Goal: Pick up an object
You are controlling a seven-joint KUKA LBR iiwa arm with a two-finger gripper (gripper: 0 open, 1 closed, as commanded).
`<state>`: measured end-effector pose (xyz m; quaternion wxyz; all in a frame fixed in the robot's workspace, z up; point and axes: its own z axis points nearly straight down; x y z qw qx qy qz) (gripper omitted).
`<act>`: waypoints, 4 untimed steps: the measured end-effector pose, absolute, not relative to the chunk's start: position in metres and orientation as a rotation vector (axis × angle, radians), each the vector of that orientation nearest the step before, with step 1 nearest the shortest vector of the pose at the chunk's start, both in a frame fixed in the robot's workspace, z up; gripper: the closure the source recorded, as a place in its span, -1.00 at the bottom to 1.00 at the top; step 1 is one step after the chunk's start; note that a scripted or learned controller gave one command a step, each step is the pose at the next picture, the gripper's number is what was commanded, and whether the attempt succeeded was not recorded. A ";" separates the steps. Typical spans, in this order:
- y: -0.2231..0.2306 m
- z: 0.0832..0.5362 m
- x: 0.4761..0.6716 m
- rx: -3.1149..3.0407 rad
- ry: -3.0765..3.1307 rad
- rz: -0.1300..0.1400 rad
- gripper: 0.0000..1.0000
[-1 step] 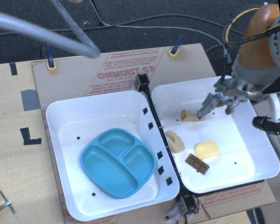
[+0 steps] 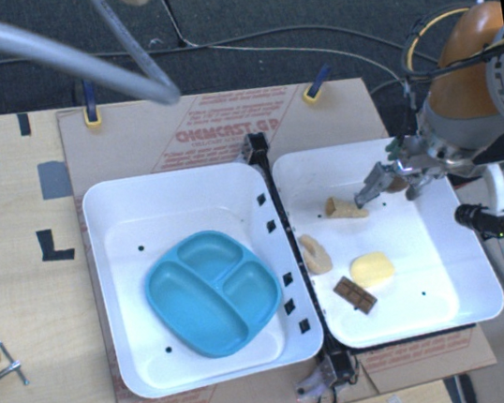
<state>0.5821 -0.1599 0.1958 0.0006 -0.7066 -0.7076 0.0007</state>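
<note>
Hovering at right of centre in the frame, over the right bin (image 2: 440,308): the hand (image 2: 371,191), state of grip impossible to tell, lifting nothing yet. Lying just left of the hand, nearly touching: tan piece (image 2: 345,208). Waiting lower down, well apart: yellow lump (image 2: 373,270), brown bar (image 2: 354,294).

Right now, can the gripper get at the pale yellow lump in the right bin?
Probably yes. The gripper hangs over the right bin, and the pale yellow lump lies exposed with nothing on top of it.
</note>
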 end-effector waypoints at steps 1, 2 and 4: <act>-0.155 0.135 0.575 -2.217 -2.220 0.006 -1.00; -0.155 0.083 0.575 -2.220 -2.224 0.003 -1.00; -0.155 0.154 0.584 -2.220 -2.223 0.000 1.00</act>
